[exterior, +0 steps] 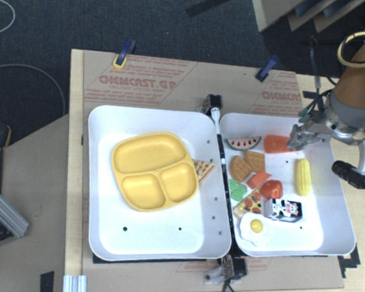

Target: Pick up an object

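The right bin (pixel 326 238) holds several toy foods: a watermelon slice (pixel 244 142), a red-orange piece (pixel 275 143), a yellow corn cob (pixel 303 176), a tan cracker (pixel 255 160), a red tomato (pixel 271 188), a black-and-white carton (pixel 285 209) and a fried egg (pixel 256 228). My gripper (pixel 297 137) hangs low over the far side of this bin. It sits right beside the red-orange piece, at that piece's right end. Whether it touches the piece is not clear.
The left bin (pixel 100 230) carries a yellow divided plate (pixel 154 170), with a waffle wedge (pixel 202 169) at the plate's right. A green piece (pixel 237 190) and a pizza slice (pixel 251 202) lie by the right bin's left wall. Two clamps (pixel 122 54) grip the board's far edge.
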You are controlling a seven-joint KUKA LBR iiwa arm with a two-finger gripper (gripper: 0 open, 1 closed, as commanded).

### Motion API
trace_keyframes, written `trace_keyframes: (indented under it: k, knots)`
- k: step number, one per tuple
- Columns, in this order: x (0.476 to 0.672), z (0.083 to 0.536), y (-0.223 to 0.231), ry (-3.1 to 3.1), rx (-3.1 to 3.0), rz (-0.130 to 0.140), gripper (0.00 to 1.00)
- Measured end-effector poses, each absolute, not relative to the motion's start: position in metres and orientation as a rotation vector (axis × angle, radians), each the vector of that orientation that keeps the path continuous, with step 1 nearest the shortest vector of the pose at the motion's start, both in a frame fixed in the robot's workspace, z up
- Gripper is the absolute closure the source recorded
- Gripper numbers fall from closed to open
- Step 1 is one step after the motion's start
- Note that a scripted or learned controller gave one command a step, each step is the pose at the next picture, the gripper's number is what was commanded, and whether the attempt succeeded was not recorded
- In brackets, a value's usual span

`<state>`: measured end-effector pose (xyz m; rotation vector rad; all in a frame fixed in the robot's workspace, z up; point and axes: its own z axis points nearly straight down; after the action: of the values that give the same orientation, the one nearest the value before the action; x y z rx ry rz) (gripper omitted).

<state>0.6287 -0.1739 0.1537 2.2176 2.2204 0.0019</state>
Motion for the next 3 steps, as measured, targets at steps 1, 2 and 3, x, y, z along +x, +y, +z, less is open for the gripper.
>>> trace_keyframes:
  k: [1,2,3]
  knots:
    - [0.623,0.199,-0.169,2.221,2.217,0.002,1.00]
    - [0.624,0.226,-0.169,2.220,2.217,0.003,1.00]
    - [0.613,0.224,-0.122,2.227,2.220,-0.001,1.00]
